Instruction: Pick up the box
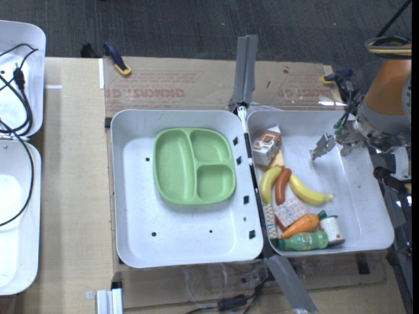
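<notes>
A small brown and white box [267, 145] stands in the right bin [357, 195], near its back left corner. My gripper [322, 146] hangs over the right bin's back middle, to the right of the box and apart from it. Its fingers [319, 150] stand open with nothing between them. The arm's orange band [387, 84] shows at the right edge.
Two bananas [309, 190], a red sausage [282, 184], a carrot [300, 226], a green bottle [302, 242], a small can [331, 228] and a patterned packet [288, 210] lie in the right bin's front left. A green divided plate [195, 165] sits in the left bin [131, 227].
</notes>
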Motion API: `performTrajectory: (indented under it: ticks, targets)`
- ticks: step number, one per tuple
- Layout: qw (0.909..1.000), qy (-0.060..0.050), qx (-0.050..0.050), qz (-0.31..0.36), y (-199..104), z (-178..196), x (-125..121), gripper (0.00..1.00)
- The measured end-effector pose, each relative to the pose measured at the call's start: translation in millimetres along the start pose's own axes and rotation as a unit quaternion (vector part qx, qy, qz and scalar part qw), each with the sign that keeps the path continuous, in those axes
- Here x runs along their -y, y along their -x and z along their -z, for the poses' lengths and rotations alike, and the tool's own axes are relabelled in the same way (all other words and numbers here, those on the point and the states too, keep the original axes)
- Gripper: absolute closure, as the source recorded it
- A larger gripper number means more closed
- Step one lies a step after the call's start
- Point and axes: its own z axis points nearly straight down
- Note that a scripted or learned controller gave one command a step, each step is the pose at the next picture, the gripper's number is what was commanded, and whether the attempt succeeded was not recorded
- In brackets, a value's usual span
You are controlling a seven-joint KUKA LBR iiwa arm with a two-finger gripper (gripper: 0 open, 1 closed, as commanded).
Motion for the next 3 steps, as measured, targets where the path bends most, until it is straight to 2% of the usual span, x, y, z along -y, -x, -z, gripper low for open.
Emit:
performTrajectory:
  ticks: [1,2,3]
  targets:
    - [1.0000,-0.001,0.004,0.000,-3.3,3.7,-0.3,0.00]
    - [0.9998,-0.002,0.004,-0.018,-9.3,-2.3,33.5,0.00]
    - [0.9995,-0.004,0.000,-0.032,-6.1,-3.0,-35.1,0.00]
